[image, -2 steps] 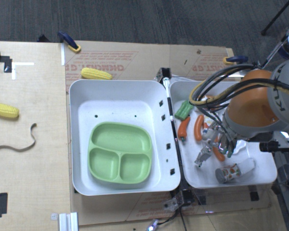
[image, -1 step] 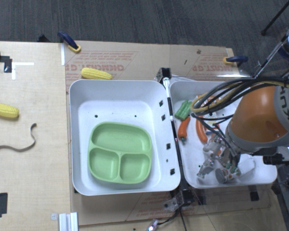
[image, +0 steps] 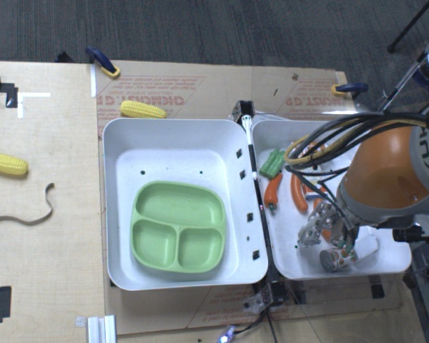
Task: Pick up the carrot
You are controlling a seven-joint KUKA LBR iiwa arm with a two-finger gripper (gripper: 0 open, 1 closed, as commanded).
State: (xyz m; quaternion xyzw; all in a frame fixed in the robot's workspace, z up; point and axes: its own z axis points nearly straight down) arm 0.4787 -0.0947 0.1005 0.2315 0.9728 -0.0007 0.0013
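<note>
The carrot point(image: 272, 189) is a small orange piece lying along the left wall of the right bin point(image: 393, 263), just below a green block point(image: 272, 163). My gripper point(image: 320, 231) hangs low over the middle of the right bin, to the right of the carrot and a little nearer the front, apart from it. The orange wrist and dark cables cover much of that bin. A curved orange thing point(image: 299, 194) lies between the carrot and the gripper.
The left bin point(image: 121, 191) holds a green divided plate point(image: 177, 226). A grey can-like thing point(image: 332, 260) and a white object point(image: 370, 247) lie at the right bin's front. Two yellow corn cobs point(image: 143, 109) point(image: 6, 163) rest on the bench outside the bins.
</note>
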